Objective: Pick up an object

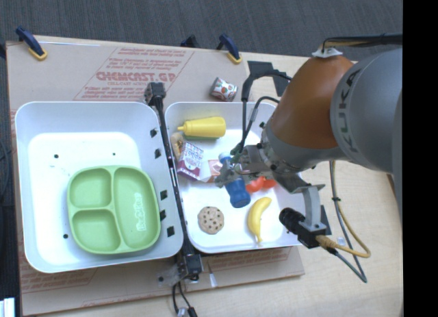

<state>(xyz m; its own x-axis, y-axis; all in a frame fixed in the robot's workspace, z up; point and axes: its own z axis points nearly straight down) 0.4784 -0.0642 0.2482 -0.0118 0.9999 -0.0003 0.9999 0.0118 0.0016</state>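
My gripper (228, 171) is low over the middle of the right bin (205, 242), under the grey arm with its orange band. A blue cylinder-like object (238, 194) lies right below the gripper tip, touching or nearly touching it; I cannot tell if it is held. An orange-red object (261, 185) lies beside it, partly under the wrist. A yellow mustard bottle (203, 127) lies at the bin's far side. A pink and white snack packet (191, 159) is to the gripper's left. A cookie (211, 220) and a banana (258, 217) lie near the front.
The left bin (34, 144) holds a green divided plate (113, 209). A small crumpled red and white wrapper (224, 89) lies on the cardboard behind the right bin. Black clips line the wall between the bins. Cables hang from the arm at the right.
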